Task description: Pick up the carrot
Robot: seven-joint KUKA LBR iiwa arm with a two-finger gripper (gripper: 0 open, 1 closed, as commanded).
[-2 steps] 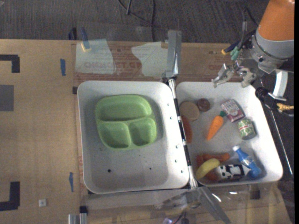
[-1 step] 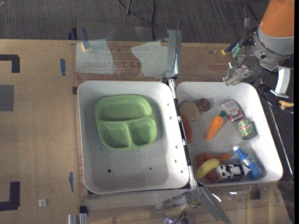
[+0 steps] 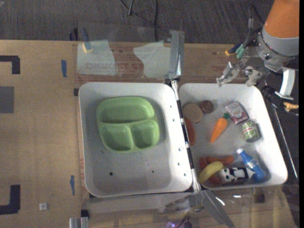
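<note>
The carrot, orange with a green top, lies in the middle of the right bin, tip pointing down-left. My gripper hangs above the bin's far edge, up and to the right of the carrot and well apart from it. Its two fingers stand spread, open, with nothing between them.
The right bin also holds a brown round piece, a small dark disc, a pink carton, a green can, a blue bottle, a banana and a cow-print box. A green divided plate sits in the left bin.
</note>
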